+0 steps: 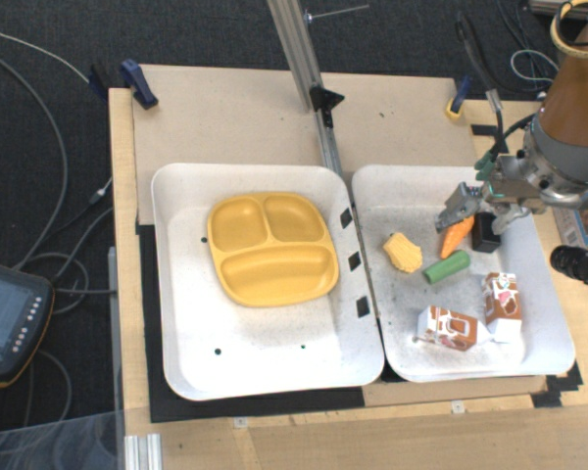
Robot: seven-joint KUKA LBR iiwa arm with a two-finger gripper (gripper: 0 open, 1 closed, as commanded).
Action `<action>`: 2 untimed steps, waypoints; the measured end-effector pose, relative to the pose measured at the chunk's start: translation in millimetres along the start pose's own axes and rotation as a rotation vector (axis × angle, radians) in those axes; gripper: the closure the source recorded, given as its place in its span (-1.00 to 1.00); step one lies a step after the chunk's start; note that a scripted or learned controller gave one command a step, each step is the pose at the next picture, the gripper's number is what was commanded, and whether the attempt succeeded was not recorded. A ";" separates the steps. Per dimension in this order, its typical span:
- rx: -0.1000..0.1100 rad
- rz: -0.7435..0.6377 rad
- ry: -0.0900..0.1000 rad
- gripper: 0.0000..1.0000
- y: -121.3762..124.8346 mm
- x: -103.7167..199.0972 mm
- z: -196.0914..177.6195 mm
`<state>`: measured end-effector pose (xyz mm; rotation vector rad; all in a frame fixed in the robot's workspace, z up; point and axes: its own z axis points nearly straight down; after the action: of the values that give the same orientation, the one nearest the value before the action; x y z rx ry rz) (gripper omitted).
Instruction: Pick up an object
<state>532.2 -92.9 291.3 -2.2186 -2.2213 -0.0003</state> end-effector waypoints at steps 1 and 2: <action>-0.001 0.001 0.000 -1.00 0.1 -0.2 0.0; 0.006 0.002 0.000 -1.00 3.0 -9.5 51.1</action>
<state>535.1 -102.4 240.1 -2.2176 -2.2161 0.0061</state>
